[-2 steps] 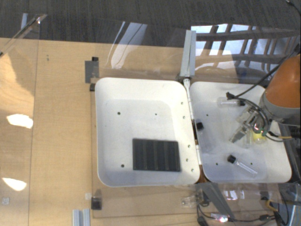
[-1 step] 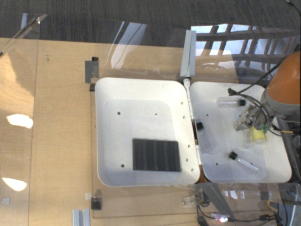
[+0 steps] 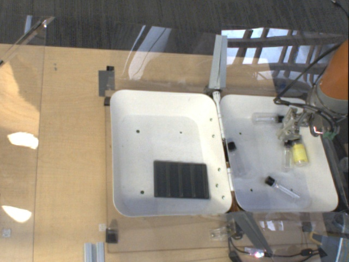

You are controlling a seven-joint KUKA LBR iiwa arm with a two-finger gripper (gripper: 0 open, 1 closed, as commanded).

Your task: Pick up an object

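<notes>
My gripper (image 3: 288, 129) hangs over the right part of the right bin (image 3: 248, 195), with the arm's orange band at the frame's right edge. Just below it lies a small clear bottle with yellow contents (image 3: 298, 154); whether the gripper touches it I cannot tell. A clear tube (image 3: 265, 117) lies to the gripper's left near the bin's back. Another clear tube with a black cap (image 3: 281, 187) lies toward the front. A flat black ribbed block (image 3: 181, 179) lies in the left bin (image 3: 125, 146), toward its front.
A small black piece (image 3: 231, 145) sits by the right bin's left wall. A grey metal post (image 3: 218, 64) stands behind the gap between the bins. Cables run along the right side and below the front edge.
</notes>
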